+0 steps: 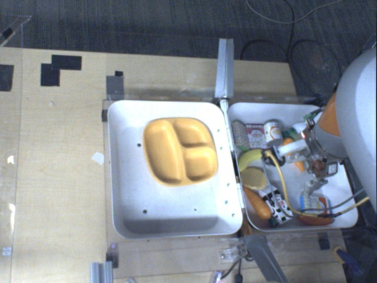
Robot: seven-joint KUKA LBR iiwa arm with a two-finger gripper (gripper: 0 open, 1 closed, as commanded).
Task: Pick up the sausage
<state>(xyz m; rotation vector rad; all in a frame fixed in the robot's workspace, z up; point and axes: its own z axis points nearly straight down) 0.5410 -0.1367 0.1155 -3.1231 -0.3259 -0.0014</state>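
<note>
While poised over the right bin [349,217]:
Gripper [315,184]: hangs low among clutter; whether spread or pinched, I cannot tell.
Sausage [257,204]: orange, lying well left of the gripper, by the divider, free.
Tray [179,150]: yellow, farther left, alone.

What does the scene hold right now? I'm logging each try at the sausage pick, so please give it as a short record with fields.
left bin: holds a yellow divided tray
right bin: cluttered with small items
sausage: orange-brown, lying near the right bin's lower left, beside a black-and-white item
other items: yellow-green fruit, small can
arm: reaching over the right bin from the right
gripper: above the right bin, apart from the sausage
</note>
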